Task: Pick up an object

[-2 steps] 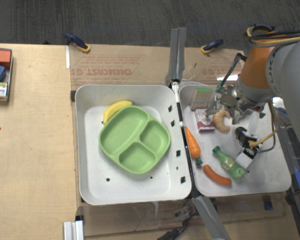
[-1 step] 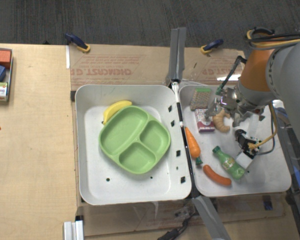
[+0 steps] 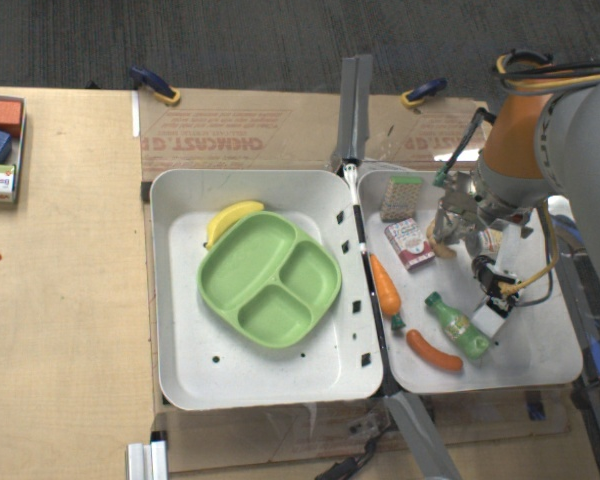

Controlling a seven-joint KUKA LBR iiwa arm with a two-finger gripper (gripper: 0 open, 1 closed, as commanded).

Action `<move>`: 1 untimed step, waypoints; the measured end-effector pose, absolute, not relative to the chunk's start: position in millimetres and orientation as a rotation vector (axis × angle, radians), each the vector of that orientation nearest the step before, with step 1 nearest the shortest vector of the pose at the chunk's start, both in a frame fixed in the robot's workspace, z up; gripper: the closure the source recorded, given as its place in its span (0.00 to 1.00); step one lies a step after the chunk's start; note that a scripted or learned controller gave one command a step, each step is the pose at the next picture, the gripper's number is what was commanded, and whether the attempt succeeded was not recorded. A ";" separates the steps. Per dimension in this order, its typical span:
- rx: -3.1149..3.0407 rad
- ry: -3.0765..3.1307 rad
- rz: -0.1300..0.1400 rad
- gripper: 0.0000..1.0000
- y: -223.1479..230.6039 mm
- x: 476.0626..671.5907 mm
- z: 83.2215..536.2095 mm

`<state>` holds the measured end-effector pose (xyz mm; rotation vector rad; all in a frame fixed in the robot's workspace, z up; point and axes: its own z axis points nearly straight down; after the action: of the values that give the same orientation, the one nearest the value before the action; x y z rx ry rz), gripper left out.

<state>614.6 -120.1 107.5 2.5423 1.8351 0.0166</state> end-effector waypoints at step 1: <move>2.543 1.835 0.016 0.00 -120.2 614.5 107.4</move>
<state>614.5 -120.2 107.4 2.5426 1.8349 0.0161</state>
